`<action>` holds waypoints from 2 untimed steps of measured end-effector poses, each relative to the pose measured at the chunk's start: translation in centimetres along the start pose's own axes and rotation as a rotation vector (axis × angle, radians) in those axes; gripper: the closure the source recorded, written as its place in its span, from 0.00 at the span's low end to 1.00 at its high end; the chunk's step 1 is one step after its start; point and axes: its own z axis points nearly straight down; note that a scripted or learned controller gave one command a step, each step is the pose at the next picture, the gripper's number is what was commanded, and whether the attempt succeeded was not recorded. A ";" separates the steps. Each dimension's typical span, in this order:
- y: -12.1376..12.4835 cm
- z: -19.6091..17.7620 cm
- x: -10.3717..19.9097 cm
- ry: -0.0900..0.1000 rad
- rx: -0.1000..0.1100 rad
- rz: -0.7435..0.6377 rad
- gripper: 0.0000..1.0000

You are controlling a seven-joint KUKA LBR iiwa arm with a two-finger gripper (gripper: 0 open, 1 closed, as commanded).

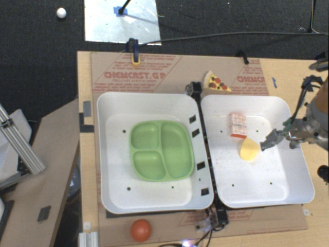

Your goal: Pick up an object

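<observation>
Hand [267,143] low over the right white bin [288,189], beside a yellow plastic disc [249,150]
Fingers' state unclear; disc lies mid-bin, small red-and-white packet [237,125] behind it, toward the bin's far edge

arm: enters from right, low | gripper [268,143]: pointing left

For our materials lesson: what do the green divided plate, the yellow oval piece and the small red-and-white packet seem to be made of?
Green divided plate: probably moulded plastic, with a smooth, even colour and soft sheen on the ridges.
Yellow oval piece: looks like matte plastic or foam, uniformly coloured; too small to tell which.
Red-and-white packet: seemingly printed card or wrapper, flat with sharp edges.
</observation>
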 end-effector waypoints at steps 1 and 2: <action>0.4 4.6 0.7 0.001 0.004 0.001 0.00; -0.5 9.6 1.0 0.001 0.004 0.002 0.00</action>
